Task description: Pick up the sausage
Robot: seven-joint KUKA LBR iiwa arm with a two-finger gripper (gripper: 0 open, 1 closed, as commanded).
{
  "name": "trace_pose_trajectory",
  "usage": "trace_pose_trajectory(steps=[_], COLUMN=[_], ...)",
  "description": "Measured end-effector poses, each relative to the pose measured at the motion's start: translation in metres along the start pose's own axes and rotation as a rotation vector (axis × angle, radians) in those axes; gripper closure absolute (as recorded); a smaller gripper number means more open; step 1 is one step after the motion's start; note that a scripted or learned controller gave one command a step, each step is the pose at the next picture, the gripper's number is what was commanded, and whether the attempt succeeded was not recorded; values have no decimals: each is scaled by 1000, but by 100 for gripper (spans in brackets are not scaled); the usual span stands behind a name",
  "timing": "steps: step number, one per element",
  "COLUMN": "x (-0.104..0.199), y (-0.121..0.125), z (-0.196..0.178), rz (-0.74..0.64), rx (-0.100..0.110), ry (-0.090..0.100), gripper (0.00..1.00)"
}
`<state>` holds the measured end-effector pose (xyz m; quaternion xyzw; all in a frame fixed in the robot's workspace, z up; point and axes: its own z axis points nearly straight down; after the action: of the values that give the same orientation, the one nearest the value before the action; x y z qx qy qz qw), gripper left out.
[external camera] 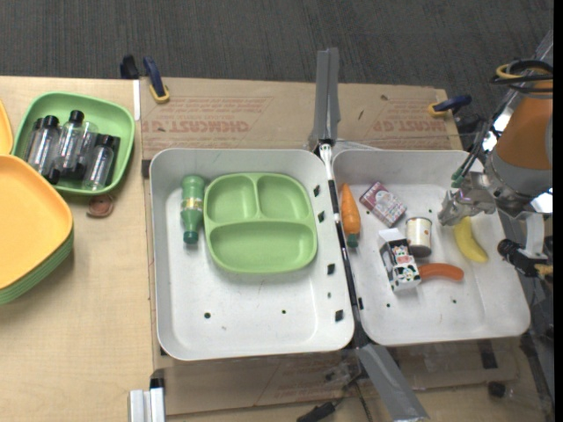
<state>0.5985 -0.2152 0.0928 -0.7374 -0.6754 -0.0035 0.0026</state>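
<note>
A grey robot arm with an orange band reaches in from the right over the right white bin (493, 323). Its gripper (459, 207) hangs above the bin's upper right area, just beside a yellow banana (471, 241); whether the fingers are spread or pressed together cannot be told, and nothing shows between them. The sausage (441, 272), orange-red, lies on the bin floor below the gripper, touching a small printed carton (400, 264). A small tin (419, 233) stands near. The left bin (176, 323) holds a green divided plate (259, 221).
</note>
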Motion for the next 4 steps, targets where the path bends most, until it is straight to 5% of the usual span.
trace_pose_trajectory(steps=[1, 2, 4], x=[-2, 8, 10], y=[-45, 43, 60], z=[1, 1, -6], rz=[144, -5, -125], rx=[2, 1, -1], ry=[-1, -10, -11], gripper=[100, 100, 100])
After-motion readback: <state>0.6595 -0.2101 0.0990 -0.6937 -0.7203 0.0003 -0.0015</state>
